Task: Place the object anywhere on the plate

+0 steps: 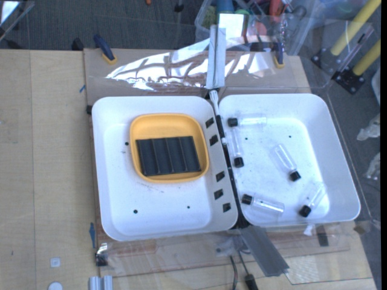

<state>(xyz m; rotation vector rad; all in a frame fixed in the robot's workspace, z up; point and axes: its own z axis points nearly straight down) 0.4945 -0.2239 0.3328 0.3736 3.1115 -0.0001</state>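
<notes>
A yellow, rounded-square plate (169, 124) sits in the left white bin (115, 210), toward its back. A dark grey ribbed rectangular block (168, 154) lies flat on the plate and covers most of its middle and front. The right white bin (338, 162) holds several clear vials with black caps, lying on their sides and apart from one another. One vial (249, 121) is at the back left, one (283, 159) is near the centre, and one (264, 205) is at the front.
A row of small black tabs (216, 159) runs along the seam between the bins. Crumpled foil (181, 71) lies behind the bins. A clear box of colourful items (260, 8) stands at the back. Bare wooden bench (42, 162) extends to the left.
</notes>
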